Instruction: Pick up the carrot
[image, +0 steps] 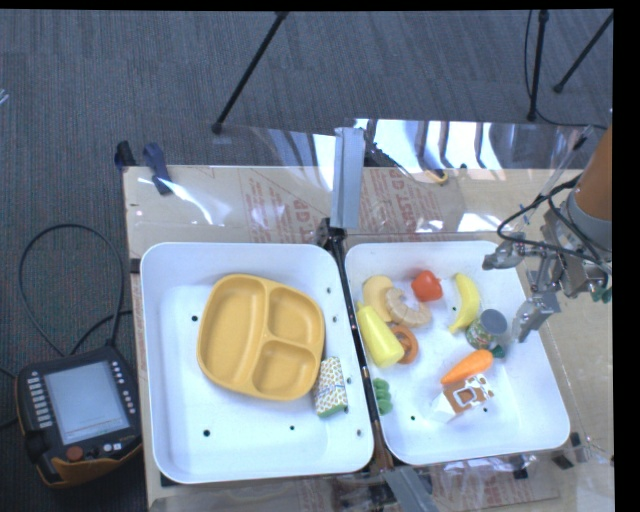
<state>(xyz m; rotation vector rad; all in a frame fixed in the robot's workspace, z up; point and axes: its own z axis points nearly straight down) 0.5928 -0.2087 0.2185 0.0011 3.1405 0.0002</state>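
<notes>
Gripper (537, 312) hangs by the right bin's edge; can't tell its opening. Drop onto the carrot (467, 366), clear of the can (490, 328).

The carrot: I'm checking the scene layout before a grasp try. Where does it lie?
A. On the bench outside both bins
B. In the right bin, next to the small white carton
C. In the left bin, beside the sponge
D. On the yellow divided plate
B: the carrot lies on the floor of the right bin, just above the small white carton, while the yellow divided plate sits in the left bin.
</notes>
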